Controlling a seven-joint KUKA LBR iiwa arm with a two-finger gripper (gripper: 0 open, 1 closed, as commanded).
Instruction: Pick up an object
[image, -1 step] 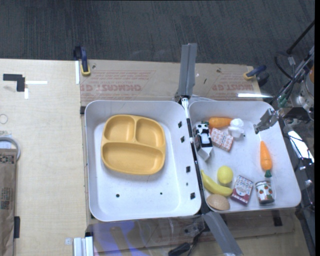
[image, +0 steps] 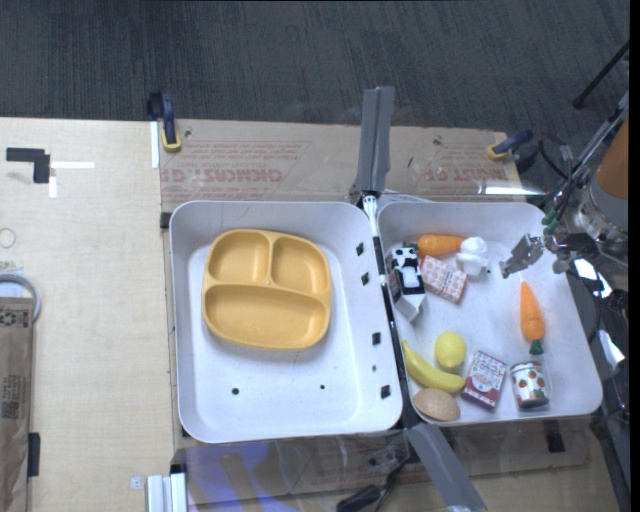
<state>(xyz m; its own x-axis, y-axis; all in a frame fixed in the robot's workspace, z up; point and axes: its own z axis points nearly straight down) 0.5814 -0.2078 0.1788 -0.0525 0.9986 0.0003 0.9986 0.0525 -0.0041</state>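
The right bin (image: 575, 330) holds several toy foods. An orange carrot (image: 532, 312) lies near its right wall, and a second orange piece (image: 441, 244) and a white lump (image: 472, 255) lie at the back. A patterned packet (image: 444, 280) and a black-and-white figure (image: 404, 268) sit toward the left. A lemon (image: 451, 350), banana (image: 432, 370), small carton (image: 485, 378), can (image: 529, 385) and brown roll (image: 436, 404) lie at the front. My gripper (image: 550, 258) hovers over the bin's back right, above the carrot, open, with nothing between its fingers.
The left bin (image: 190, 330) holds a yellow divided plate (image: 267, 288). A grey divider post (image: 376, 140) rises between the bins at the back. Cardboard (image: 260, 165) lies behind the bins. Cables and the arm crowd the right edge.
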